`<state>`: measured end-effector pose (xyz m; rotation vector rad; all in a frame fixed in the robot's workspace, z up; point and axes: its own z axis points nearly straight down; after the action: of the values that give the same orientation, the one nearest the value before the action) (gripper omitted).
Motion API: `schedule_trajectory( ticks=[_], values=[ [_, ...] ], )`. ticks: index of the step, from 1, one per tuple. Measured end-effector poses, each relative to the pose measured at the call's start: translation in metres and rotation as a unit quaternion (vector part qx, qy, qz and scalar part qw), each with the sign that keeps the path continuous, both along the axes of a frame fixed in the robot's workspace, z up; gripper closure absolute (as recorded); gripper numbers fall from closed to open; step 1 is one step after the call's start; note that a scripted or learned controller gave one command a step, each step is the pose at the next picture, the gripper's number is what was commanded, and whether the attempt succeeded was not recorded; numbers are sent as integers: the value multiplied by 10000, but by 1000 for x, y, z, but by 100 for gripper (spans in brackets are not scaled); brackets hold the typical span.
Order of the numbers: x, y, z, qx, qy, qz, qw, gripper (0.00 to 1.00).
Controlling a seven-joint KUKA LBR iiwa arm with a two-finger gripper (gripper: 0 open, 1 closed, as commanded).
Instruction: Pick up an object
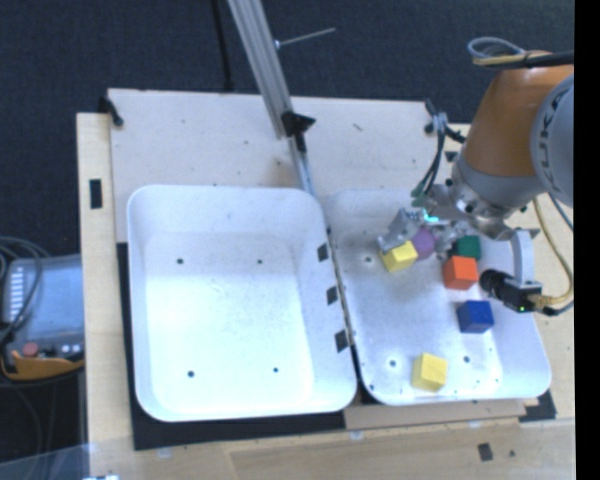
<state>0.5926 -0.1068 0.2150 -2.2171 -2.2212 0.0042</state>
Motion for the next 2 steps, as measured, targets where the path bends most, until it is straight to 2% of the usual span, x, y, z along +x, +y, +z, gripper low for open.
schedule_trajectory(
  ticks=[1, 2],
  values=[
    [1, 0, 2, -4, -26, -9, 10000, 0],
    [1, -4, -40, -8, -3, -22, 10000, 0]
  ],
)
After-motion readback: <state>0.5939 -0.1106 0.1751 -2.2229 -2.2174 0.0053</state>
